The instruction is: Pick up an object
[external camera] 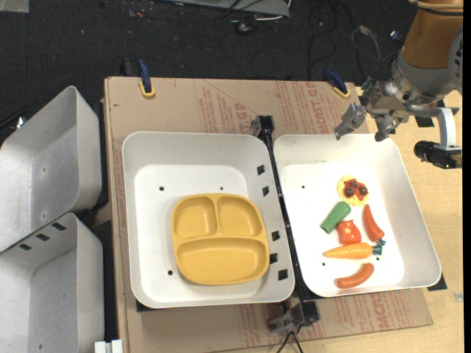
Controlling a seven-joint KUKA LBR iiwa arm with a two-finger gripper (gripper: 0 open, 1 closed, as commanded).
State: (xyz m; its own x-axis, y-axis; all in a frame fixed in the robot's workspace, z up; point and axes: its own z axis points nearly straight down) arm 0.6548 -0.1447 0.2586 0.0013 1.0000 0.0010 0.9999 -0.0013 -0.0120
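Toy foods of smooth plastic cluster in the right bin (412, 190): green pepper (335, 216), carrot (348, 252), sausage (355, 276). At twelve o'clock above them, the tool (366, 123) hangs spread, pinching nothing. A yellow divided tray (219, 239) fills the left bin (147, 197).

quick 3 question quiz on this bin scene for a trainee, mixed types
1. True or false: the yellow three-compartment plastic tray lies in the left white bin.
2. Multiple choice: the orange toy carrot in the right white bin lies between which two items? A) the red toy tomato piece and the lower red toy sausage; B) the green toy cucumber piece and the yellow disc with dark berries; C) two trays.
3. Fill in: the open two-finger gripper hangs over the right bin's ____ rim.

Key: 1 true; 2 A; 3 far
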